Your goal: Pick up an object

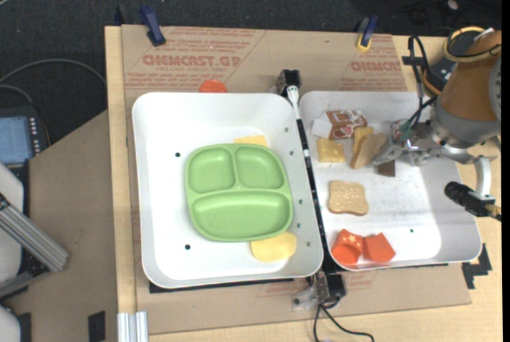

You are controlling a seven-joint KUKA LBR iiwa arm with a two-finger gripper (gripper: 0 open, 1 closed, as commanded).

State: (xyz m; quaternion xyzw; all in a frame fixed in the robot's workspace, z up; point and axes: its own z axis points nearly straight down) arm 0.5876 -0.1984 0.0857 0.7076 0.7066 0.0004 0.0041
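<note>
Bench: cardboard-covered bench [239, 53] seen from above at a slant, bearing two shallow white bins side by side.
Left bin: left bin [159, 133] holds a green divided plate [237, 192] at its centre, with bare white floor all round it up to the rim.
Hidden under plate: two pale yellow pieces [272, 248] poke out from beneath the plate's far and near edges; most of each is covered.
Right bin: right bin [446, 241] holds toy food crowded toward its left side.
Pick-up objects: toast slice [347, 198] lies mid-bin; orange pieces [362, 247] sit by the near rim; cheese-coloured wedges [351, 147] and a red-and-white packet [345, 123] lie near the far rim.
Open room: right half of this bin's floor is bare.
Arm: grey arm [470, 93] with orange band enters from the right, partly cut off by the picture's edge.
Gripper: gripper [388, 157] hangs low just beside the wedges, near a small dark object [386, 168]; whether its fingers are spread or pressed together is too small and cluttered to tell.
</note>
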